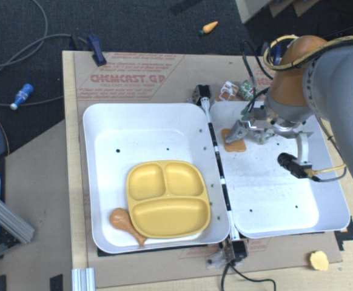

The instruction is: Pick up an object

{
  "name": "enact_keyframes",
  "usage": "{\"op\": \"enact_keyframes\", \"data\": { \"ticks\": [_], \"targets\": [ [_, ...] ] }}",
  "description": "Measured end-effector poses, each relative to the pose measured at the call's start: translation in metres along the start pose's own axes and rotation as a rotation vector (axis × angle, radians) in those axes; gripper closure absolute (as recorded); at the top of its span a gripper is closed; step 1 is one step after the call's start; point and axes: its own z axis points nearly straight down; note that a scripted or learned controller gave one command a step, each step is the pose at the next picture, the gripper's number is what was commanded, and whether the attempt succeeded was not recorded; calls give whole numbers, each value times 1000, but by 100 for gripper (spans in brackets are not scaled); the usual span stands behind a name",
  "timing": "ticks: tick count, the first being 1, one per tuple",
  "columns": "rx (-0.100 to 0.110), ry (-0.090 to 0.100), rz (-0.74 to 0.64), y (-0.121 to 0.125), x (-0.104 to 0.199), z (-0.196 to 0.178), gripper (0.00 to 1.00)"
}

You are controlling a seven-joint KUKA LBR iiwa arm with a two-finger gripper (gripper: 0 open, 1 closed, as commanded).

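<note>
Claw low over the right bin, grasp unconfirmed.
Your claw (244, 132) sits just right of the flat orange-brown toy piece (235, 142) by the right white bin's (285, 214) left wall; can't tell its opening or any hold. Risk: it closes beside the piece, or pinches it against the wall.

A robotics lab, plainly: dark carpet floor (134, 17) strewn with loose cables (19, 47), a worktop (134, 77) topped with printed brown board, two white bins (97, 162) clamped together, and an industrial arm (334, 83) reaching in.
</note>
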Motion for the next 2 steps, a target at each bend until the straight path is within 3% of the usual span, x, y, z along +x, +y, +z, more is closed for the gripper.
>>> {"op": "enact_keyframes", "data": {
  "ticks": [1,2],
  "targets": [
    [-1,0,1,-13,-4,-3,0],
    [-5,0,0,-11,-3,-13,100]
  ]
}}
